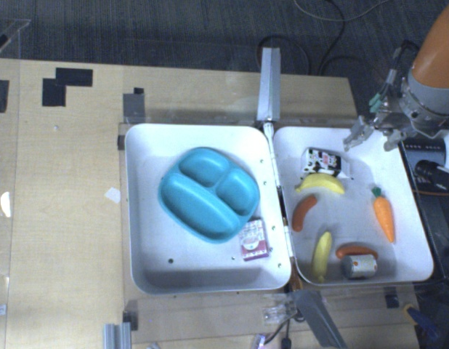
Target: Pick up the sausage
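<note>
Glossy plastic sausage (304, 212); smooth white plastic bins (203, 286).

- The place looked like a robotics lab or test cell, not a home or a kitchen.
- A pale wooden bench (57, 195) bore two shallow white bins, the left bin (141, 217) and the right bin (413, 217), divided by a metal rail (270, 86).
- Black tape marks (65, 84) were stuck to the benchtop, well to the left of the gripper (373, 133).
- Loose cables (333, 9) trailed over dark carpet (137, 13) beyond the bench, above the fingers.
- The grey arm (428, 86) with its orange band reached in from the right.
- Below the fingers, the right bin held plastic play food: a banana (320, 185), a carrot (384, 217) and a sausage (304, 211).
</note>
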### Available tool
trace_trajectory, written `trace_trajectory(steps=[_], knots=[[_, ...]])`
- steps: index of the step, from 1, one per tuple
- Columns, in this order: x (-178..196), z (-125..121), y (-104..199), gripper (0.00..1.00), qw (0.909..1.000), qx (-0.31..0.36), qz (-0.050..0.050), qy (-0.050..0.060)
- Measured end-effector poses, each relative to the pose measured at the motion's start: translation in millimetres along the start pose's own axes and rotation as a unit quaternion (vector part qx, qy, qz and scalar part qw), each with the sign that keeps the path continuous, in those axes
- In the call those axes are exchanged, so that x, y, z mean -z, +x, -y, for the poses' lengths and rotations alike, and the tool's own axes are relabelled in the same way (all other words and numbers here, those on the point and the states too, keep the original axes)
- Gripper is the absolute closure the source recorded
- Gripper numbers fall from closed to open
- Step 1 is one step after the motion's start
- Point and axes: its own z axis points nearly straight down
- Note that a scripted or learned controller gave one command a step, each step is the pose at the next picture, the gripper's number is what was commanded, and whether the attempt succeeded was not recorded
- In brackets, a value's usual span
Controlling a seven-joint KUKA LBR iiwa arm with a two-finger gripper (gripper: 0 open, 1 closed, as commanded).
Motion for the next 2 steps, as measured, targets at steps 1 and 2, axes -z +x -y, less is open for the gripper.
trace_trajectory(steps=[1,2], knots=[[-103,14,56,0.0,1.0,0.006,0.0,0.001],[-165,53,50,0.0,0.9996,-0.029,0.0,-0.004]])
